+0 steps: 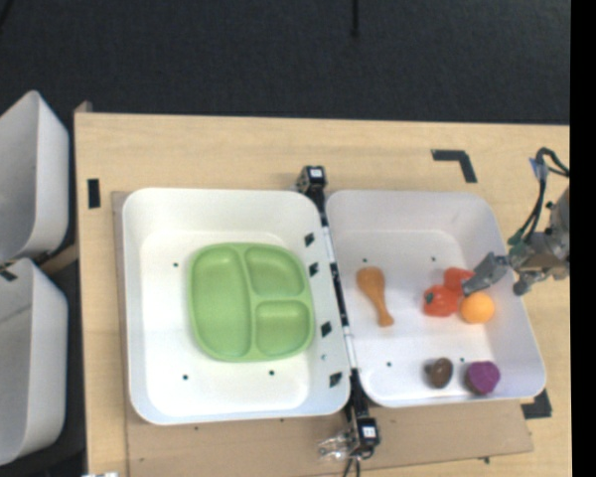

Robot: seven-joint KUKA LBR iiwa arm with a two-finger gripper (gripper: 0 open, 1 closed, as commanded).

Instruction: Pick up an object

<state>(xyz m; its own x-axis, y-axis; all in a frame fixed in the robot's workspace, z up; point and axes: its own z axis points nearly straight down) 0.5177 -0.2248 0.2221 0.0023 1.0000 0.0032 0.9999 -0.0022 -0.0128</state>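
Note:
The right bin (407, 217) holds several small things: a tan drumstick-shaped piece (375, 294), a red tomato-like piece (441, 299), an orange ball (478, 309), a brown lump (438, 372) and a purple lump (483, 377). My gripper (505, 277) hangs over the bin's right rim, just above and right of the orange ball. It is open, and one finger (485, 271) points down-left toward the red piece. Nothing sits between the fingers.
The left bin (159, 227) carries a green divided plate (249, 300). A ridge with black clips (330, 296) separates the two bins. White containers (15, 177) stand off the bench at the left.

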